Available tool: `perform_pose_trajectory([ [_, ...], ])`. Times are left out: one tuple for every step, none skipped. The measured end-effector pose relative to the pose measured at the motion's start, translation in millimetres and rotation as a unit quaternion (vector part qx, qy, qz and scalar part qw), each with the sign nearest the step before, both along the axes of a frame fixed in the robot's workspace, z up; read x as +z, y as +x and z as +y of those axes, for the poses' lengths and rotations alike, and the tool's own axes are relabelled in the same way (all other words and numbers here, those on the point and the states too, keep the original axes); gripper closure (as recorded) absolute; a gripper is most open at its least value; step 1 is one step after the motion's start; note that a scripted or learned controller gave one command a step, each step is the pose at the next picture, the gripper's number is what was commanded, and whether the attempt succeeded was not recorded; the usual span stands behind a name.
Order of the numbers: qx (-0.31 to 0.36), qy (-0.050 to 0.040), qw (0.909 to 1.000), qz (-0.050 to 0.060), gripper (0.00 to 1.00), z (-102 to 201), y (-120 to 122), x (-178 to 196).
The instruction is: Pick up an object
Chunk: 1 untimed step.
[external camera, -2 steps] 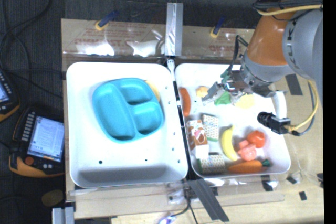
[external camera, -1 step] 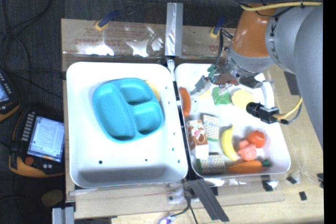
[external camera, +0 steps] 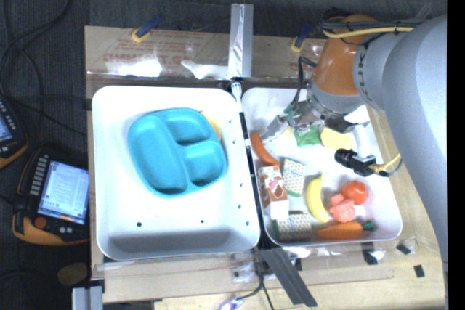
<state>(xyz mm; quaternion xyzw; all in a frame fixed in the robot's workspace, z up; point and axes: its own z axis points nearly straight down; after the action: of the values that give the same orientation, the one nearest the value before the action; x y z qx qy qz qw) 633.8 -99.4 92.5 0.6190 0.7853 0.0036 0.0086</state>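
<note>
The approach step is judged in hand: the gripper is lowered into the right white bin, by a green object. Whether the jaws are open cannot be told. Next, closure and a lift are called for.

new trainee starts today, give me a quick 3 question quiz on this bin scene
1. True or false: the blue divided tray lies in the left bin.
2. Which bin is the gripper over? A) left B) right
3. Fill in: the yellow banana lies beside a red ____.

Key:
1. True.
2. B, the right bin, near its upper end, above a green item.
3. Tomato; an orange carrot lies along the bin's near edge.
</note>
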Motion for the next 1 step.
perform_pose_trajectory([
  [0.0,0.0003,1.0,0.001,1.0,0.4,-0.2,8.3],
])
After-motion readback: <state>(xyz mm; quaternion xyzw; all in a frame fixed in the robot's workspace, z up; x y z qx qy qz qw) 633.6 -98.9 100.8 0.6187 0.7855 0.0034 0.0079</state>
